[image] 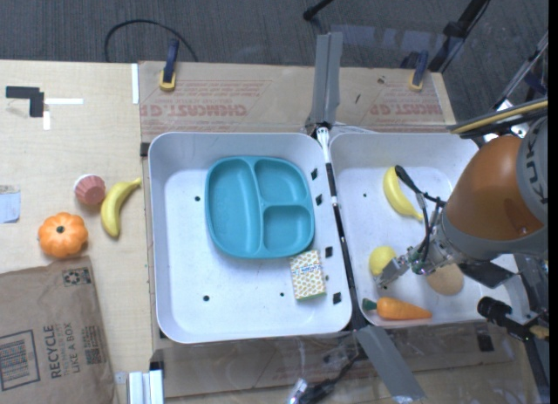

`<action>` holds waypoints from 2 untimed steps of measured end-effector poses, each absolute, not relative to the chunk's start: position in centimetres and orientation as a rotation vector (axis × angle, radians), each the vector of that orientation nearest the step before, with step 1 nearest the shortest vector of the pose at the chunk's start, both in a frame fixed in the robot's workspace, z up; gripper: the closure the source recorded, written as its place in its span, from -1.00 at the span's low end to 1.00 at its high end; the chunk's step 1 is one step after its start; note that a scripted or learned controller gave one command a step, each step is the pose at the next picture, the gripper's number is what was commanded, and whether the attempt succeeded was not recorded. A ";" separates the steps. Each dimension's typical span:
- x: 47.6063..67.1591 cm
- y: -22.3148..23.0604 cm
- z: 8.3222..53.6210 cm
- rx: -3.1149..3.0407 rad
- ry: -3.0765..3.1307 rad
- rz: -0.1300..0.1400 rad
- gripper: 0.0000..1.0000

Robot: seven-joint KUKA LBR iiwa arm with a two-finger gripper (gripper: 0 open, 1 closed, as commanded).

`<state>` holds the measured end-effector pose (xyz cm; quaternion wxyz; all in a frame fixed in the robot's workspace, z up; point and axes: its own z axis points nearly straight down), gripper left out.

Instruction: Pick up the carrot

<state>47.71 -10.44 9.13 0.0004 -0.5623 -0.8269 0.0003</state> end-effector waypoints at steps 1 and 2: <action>47.7 -10.5 10.0 -1.771 -2.593 0.002 1.00; 47.8 -18.8 20.2 -1.329 -2.847 0.001 1.00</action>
